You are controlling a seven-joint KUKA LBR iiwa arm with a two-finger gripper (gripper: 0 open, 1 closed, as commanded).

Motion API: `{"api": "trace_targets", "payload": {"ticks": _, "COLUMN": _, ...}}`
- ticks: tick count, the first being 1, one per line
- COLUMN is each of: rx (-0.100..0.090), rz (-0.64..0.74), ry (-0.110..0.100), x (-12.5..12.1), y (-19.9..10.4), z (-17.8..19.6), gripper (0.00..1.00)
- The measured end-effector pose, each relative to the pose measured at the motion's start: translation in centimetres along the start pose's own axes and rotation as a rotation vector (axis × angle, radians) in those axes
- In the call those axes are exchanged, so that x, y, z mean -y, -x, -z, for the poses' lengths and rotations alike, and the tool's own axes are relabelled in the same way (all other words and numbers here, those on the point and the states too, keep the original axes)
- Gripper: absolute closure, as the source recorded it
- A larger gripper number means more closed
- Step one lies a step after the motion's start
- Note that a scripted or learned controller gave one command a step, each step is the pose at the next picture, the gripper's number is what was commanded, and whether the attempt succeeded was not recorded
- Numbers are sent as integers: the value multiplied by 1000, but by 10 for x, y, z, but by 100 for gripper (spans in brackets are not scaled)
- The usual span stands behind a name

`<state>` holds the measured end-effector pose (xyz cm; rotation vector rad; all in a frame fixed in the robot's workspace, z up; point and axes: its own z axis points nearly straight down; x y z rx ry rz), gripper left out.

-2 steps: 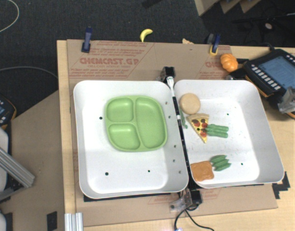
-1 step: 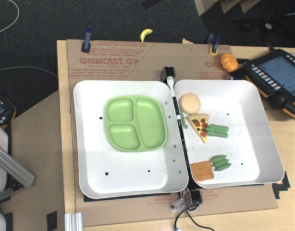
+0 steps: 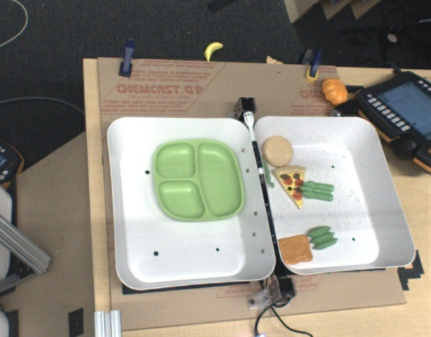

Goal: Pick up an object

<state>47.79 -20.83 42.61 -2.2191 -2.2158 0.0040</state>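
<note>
Two white bins sat side by side on the tabletop. The left bin point(image 3: 131, 244) held a green divided plate point(image 3: 199, 180). The right bin point(image 3: 370, 188) held the small pieces that suited the task: a round tan bun point(image 3: 277, 150) near the back by the inner wall, a pizza slice point(image 3: 293, 184) just in front of it, a bunch of green beans point(image 3: 317, 190) touching the slice's right side, a second green bunch point(image 3: 322, 237) nearer the front, and an orange-brown square point(image 3: 295, 249) touching that bunch in the front inner corner.

Whether the gripper was wide or narrow could not be told, and no piece looked lifted, so the pick seemed not yet begun.

The bun looked the best choice, being thick and rounded with bare floor to its right. The gripper would do well to come straight down over its middle with a wide opening, set so that neither side caught the inner wall. The pizza slice and the square looked flat, and each touched a bunch of beans, so closing on them could slip or take two things at once. The plate looked too broad to span except at its rim.

A slow, upright lift would show whether the hold was good — a glancing one would likely drop the piece back into the bin.
</note>
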Motion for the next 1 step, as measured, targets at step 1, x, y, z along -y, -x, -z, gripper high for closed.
{"api": "trace_targets", "payload": {"ticks": 1, "rx": 5, "rz": 11, "ry": 23, "x": -10, "y": -75, "z": 117, "gripper": 100}}
